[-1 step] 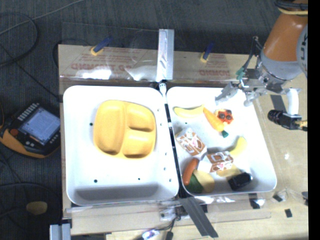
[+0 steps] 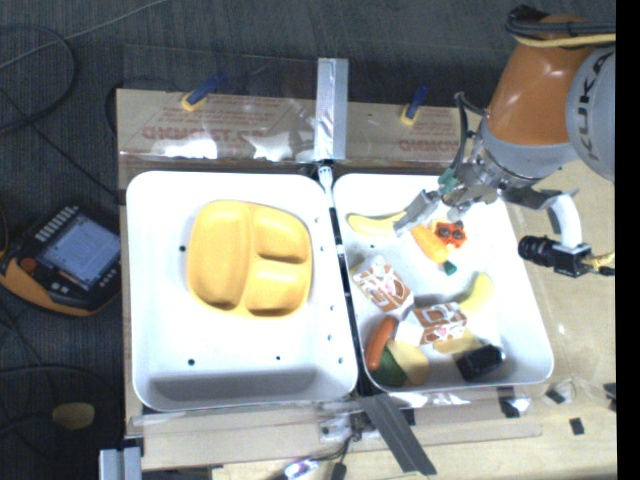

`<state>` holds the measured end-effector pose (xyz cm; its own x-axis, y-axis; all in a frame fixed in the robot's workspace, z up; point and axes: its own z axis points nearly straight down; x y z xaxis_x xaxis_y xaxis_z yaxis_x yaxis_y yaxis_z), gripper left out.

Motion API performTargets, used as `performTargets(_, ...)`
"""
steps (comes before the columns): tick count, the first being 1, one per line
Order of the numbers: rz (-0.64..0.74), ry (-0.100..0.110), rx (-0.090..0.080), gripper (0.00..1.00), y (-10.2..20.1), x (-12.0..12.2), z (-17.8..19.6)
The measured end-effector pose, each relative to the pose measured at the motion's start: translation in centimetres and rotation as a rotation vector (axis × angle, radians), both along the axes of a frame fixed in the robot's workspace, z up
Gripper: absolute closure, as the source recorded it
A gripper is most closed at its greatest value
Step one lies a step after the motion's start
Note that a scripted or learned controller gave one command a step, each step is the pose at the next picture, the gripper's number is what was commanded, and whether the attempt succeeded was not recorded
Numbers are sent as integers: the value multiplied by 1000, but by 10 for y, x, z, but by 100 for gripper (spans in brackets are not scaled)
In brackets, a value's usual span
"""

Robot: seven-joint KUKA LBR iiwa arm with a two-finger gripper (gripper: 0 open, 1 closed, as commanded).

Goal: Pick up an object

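1. Reaching in from the right: grey arm [image 2: 545,98] with its orange band, wrist hanging over the far part of the right bin [image 2: 535,343].
2. Hovering above that bin's far half: the gripper [image 2: 438,208], fingers looking spread, one long pale finger [image 2: 417,211] slanting down-left towards the far banana [image 2: 368,224], nothing sitting between them.
3. Lying just left of the gripper, near the far-left corner of the right bin: that far banana, long axis running roughly left to right, its right end close under the slanting finger (touching or just clear, hard telling from this slant).
4. Sitting just near-right of the gripper: a small orange toy [image 2: 440,240] with red and dark bits on it.
5. Crowding the near half of the right bin: a second banana [image 2: 474,294], two patterned cartons [image 2: 381,285], a carrot [image 2: 379,340] and a black block [image 2: 479,361].
6. Resting in the left bin [image 2: 150,268], well apart from the gripper: a yellow divided tray [image 2: 248,257].
7. Judging the coming move: likely turning on the far banana lying leftward, so calling for a short shift left and closing across its narrow width, not along its length.
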<state>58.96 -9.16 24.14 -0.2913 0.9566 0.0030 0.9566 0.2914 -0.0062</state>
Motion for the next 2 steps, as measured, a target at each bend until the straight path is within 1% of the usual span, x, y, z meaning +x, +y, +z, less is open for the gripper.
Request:
performTargets(1,-11,-1,0,0,-20,9,10)
performTargets(2,-30,0,-3,0,-59,45,-120)
